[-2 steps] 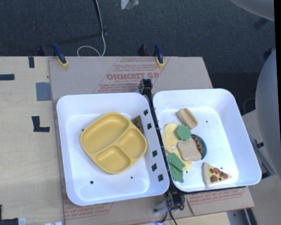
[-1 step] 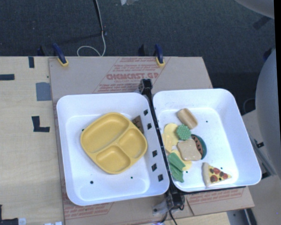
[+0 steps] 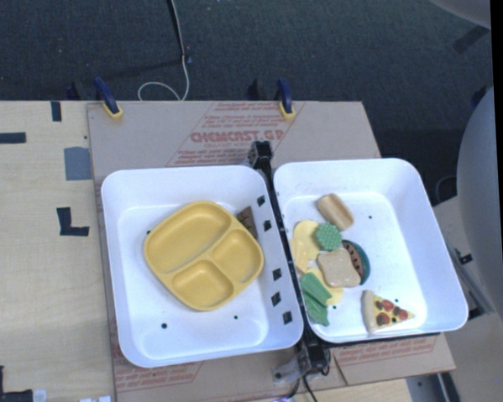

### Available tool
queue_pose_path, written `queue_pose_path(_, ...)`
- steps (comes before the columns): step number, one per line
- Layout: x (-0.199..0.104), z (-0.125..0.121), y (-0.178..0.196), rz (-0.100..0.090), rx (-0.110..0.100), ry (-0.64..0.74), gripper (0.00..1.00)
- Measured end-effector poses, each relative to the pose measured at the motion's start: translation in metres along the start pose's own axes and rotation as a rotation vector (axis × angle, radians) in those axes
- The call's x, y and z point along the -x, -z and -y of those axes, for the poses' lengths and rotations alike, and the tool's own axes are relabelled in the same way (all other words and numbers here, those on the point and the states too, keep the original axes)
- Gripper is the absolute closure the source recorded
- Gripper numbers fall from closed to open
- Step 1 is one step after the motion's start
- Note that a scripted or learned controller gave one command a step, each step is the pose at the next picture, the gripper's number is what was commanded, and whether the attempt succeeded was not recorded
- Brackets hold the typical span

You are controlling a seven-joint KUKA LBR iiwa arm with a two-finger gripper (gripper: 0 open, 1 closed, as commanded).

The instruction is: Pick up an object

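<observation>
The right bin (image 3: 402, 180) holds several toy foods. A tan bread roll (image 3: 334, 210) lies near its back. Below it sit a green ridged piece (image 3: 328, 236), a pale yellow piece (image 3: 304, 245), a beige toast slice (image 3: 338, 269) over a dark teal disc (image 3: 361, 264), and a green leafy piece (image 3: 315, 299). A pizza slice (image 3: 383, 311) lies at the front. A grey blurred part of the arm (image 3: 480, 201) stands at the right edge, outside the bin.
The left bin (image 3: 132, 328) holds a yellow divided plate (image 3: 202, 255), with a small brown item (image 3: 246, 219) at its right side. A black clipped divider (image 3: 273, 245) joins the bins. Cardboard and a wooden bench lie beneath.
</observation>
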State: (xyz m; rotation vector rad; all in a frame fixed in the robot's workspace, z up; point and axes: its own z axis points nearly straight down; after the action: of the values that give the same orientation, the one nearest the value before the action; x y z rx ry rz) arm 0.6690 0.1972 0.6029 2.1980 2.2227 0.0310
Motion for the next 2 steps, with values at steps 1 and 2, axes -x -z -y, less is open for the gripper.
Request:
queue_pose_path(1, -0.0017, -0.0013, 0.0098, -0.003, 0.015, 0.000, 1.00)
queue_pose_path(2, -0.0033, -0.0028, 0.0195, -0.006, 0.032, -0.001, 1.00)
